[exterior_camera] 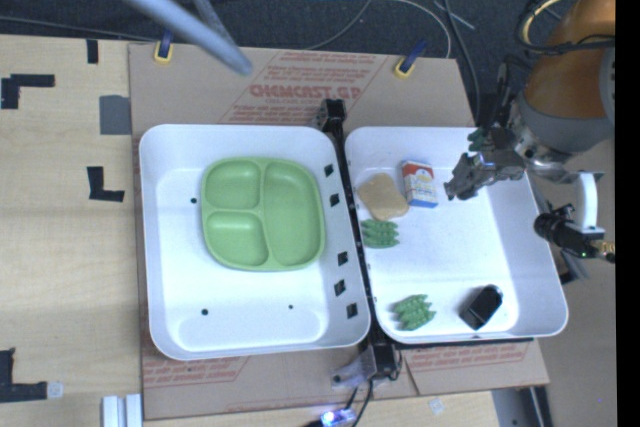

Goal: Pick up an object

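Just right of a small red, white and blue carton (421,183) in the right shallow white plastic bin (520,250), the dark claw (468,177) hovers; its grip state cannot be told.

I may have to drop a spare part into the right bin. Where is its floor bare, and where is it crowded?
The right bin has bare floor across its middle, between the small carton above and the black object below. The upper left is crowded: tan round piece, carton, green leafy piece. Another green piece sits near the bottom edge.
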Motion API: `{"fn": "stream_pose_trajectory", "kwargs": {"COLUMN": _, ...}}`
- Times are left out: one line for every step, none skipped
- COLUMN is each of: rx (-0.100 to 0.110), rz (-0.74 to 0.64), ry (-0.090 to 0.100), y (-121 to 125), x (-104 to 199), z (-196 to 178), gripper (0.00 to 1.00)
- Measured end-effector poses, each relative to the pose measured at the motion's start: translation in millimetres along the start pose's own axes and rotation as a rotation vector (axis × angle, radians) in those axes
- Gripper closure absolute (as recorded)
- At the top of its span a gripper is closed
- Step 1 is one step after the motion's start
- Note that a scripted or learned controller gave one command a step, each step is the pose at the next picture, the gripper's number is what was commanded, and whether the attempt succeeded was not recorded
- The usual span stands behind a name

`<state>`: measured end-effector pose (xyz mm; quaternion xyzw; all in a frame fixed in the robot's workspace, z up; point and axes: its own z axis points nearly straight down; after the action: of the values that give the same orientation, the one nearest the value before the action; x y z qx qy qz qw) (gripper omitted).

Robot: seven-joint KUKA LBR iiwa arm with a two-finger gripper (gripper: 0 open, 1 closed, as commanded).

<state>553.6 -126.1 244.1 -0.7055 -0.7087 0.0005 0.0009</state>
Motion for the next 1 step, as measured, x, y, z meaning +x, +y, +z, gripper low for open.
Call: {"fn": "stream_pose_trajectory", "kwargs": {"rx": 0.000, "rz": 0.000, "ry": 0.000, "y": -8.9, "x": 43.2, "z": -0.2, "gripper": 1.00}}
